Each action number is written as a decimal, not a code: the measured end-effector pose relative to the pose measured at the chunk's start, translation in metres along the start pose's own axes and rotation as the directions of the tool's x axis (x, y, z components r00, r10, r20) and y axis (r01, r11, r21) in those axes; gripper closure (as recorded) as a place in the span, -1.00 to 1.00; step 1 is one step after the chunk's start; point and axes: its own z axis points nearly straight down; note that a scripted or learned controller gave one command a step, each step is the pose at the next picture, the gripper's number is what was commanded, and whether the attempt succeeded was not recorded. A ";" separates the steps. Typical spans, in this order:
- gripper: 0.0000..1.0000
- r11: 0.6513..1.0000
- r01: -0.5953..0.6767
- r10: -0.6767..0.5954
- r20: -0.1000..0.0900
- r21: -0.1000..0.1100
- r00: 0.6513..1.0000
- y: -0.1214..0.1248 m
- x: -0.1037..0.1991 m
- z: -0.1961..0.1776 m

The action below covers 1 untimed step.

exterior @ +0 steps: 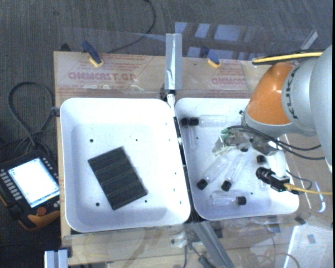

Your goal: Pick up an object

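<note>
Clear tubes [226,171] with black caps lie in right bin [290,205], near its middle and front edge. One more tube [204,120] near back edge. Look light, hard, smooth, likely slippery and round, may roll. Best hold: across tube middle, not cap.

Left bin [72,149] holds dark flat ridged pad [117,177], near its front. Flat, hard to pinch.

Tool [240,141] low over right bin middle, just by tubes. Cannot tell tool state. Tubes crowded, touching; little room between. Bin walls close at front.
</note>
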 end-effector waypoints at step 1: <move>-1.00 1.000 0.000 0.000 -0.001 0.003 1.000 -0.001 0.000 0.002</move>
